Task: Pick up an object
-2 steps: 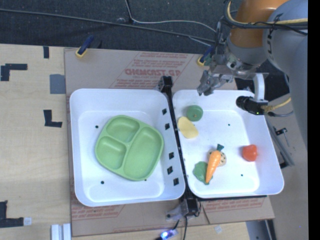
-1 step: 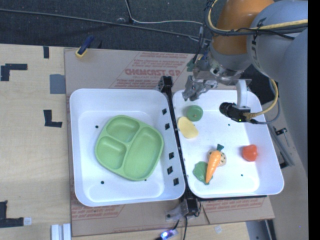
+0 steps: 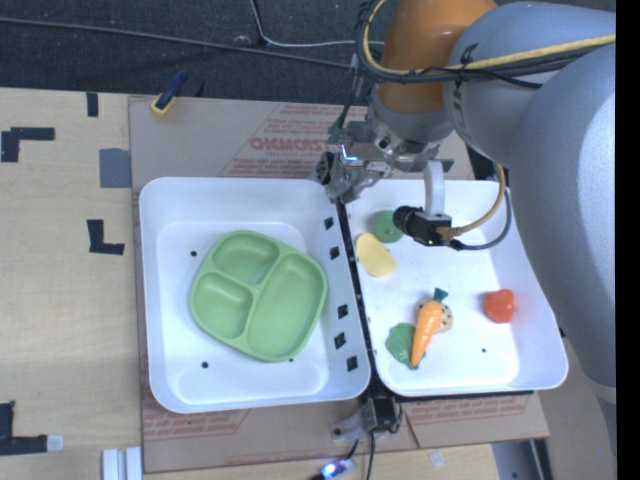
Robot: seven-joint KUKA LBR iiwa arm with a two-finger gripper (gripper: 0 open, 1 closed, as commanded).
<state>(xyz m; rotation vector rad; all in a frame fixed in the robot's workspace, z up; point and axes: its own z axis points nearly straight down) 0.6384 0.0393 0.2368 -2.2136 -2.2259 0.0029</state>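
Approach step: grey two-finger gripper (image 3: 343, 175), finger state can't tell, nothing visibly held, hovers approx. 11 o'clock of pale yellow rounded toy (image 3: 376, 256); next needs descent w/ alignment.

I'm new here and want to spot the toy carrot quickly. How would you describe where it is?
Look in the right-hand white bin, toward its near edge. The carrot is the slim orange piece with a small green top, lying on a green leafy item. Unlike the round red item and pale yellow piece, it is long and pointed.

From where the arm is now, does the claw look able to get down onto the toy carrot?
Probably yes. The carrot lies uncovered in the right bin, overlapping a green piece; the claw sits at the bins' far edge.
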